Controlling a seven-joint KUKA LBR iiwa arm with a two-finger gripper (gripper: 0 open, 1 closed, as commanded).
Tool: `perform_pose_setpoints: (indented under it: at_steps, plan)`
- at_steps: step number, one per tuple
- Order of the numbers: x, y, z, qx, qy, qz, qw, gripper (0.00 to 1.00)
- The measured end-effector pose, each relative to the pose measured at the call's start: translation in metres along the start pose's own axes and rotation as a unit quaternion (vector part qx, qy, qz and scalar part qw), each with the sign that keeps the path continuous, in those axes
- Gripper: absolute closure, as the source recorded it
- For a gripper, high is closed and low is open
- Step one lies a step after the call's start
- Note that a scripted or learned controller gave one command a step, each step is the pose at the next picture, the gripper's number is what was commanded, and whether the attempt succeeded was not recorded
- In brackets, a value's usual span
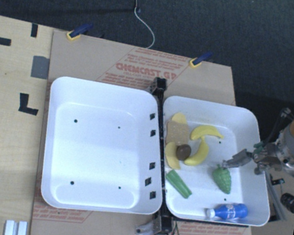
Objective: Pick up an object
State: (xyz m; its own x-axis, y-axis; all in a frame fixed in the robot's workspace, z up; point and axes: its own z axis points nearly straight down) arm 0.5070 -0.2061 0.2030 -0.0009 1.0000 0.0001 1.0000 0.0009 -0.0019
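Camera view puts your two-finger gripper (241, 159), fingers spread and empty, just above the bumpy green plastic piece (223, 179); approach step: descend, then pinch.

Bananas (203, 141) and bottle (228, 211) lie in the right bin (247, 122).

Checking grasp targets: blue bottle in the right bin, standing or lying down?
Lying down. The blue bottle rests on its side along the right bin's near edge, white cap pointing left.
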Motion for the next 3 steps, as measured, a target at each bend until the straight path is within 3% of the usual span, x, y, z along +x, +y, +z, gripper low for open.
perform_pose_setpoints:
  at_steps: [1, 2, 3]
  plan:
    - [0.037, 0.0, 0.101, -0.003, -0.003, 0.0, 1.0, 0.0]
    - [0.033, 0.003, 0.083, -0.007, -0.005, 0.001, 1.0, 1.0]
    - [0.106, -0.008, 0.077, 0.0, 0.001, -0.003, 1.0, 1.0]
